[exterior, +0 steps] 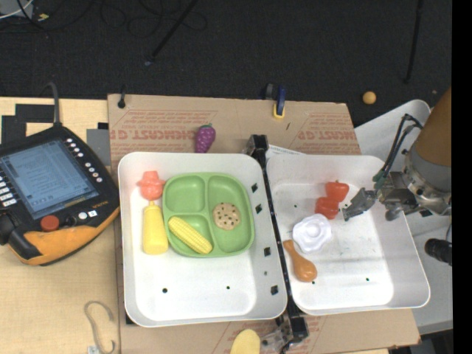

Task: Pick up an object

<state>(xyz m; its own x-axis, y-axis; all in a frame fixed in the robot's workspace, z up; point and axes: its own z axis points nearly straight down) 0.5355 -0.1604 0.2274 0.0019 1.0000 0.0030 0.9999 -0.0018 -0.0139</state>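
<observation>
Gripper (357, 206) over right bin (402, 290), fingers' state impossible to tell, just right of red pepper (332, 198), pepper's long axis near vertical, stem end up, drumstick (299, 262) slanting below.

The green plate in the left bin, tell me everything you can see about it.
The green plate looks like glossy plastic, rounded-square, split by raised ridges into three compartments. It lies flat in the left bin, toward the far side. A cookie sits in the right compartment, and a corn cob lies across the near one. The upper-left compartment holds nothing. A yellow bottle stands against its left edge.
</observation>
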